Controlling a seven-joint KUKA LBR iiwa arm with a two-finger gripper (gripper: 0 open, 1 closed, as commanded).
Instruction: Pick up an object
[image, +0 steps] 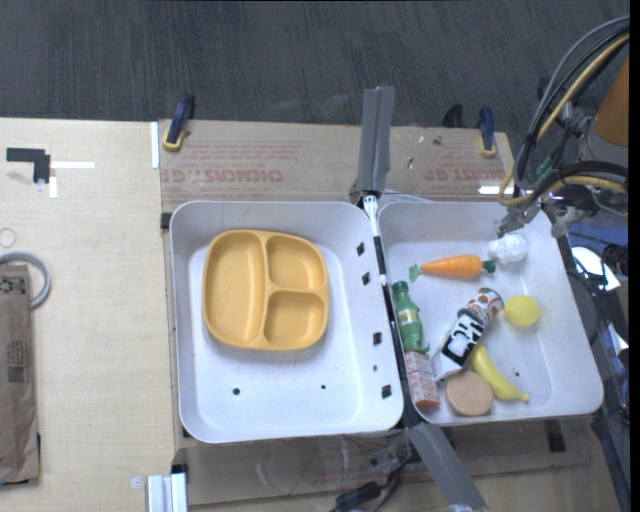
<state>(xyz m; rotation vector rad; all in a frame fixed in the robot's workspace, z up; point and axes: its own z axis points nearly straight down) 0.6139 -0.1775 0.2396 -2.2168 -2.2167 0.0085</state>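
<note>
Dark grey carpet floor (250, 50) up top, pale wooden desk (90, 250) below, cardboard sheet (270, 160) clamped across it.

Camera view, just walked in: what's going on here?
The arm's gripper hovers at the far right corner of the right bin, above a small white object next to the carrot. Nothing is visibly held. The green bottle, lemon and banana lie in that bin; the yellow divided plate sits in the left bin.

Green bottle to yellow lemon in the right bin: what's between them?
In the camera view, between the green bottle and the lemon lies the black-and-white can, tilted, its top end toward the lemon. Otherwise bare white bin floor.
</note>
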